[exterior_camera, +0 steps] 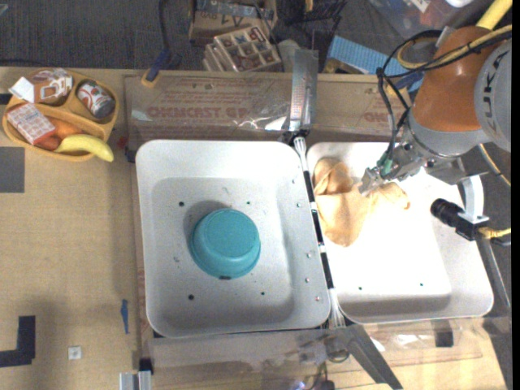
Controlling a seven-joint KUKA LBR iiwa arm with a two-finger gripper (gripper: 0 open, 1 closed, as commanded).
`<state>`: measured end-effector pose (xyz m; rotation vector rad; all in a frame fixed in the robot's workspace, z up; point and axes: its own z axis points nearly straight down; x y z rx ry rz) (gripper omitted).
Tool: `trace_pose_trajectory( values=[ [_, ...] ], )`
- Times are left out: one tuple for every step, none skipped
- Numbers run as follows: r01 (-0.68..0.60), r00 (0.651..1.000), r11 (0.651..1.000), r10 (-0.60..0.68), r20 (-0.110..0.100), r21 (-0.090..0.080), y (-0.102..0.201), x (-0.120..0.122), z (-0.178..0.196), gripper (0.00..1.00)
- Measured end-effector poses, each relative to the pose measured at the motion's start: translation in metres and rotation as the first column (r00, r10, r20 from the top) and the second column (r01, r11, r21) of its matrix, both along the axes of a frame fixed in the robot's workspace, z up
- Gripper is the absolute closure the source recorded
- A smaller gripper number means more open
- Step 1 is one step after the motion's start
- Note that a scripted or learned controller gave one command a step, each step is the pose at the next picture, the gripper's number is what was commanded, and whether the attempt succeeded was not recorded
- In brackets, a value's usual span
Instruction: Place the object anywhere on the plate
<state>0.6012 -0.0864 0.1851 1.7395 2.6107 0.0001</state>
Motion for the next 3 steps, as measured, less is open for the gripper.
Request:
trace_pose_trajectory(
  values=[
    [0.0, 1.0, 1.0, 0.0, 0.0, 0.001, -0.001, 0.001, 0.04, 1.0],
    [-0.389, 0.921, 0.921, 0.389, -0.003, 0.003, 0.046, -0.011, 0.031, 1.0],
    [-0.714, 0.7, 0.7, 0.714, -0.002, 0.002, 0.091, -0.024, 0.043, 1.0]
  ],
)
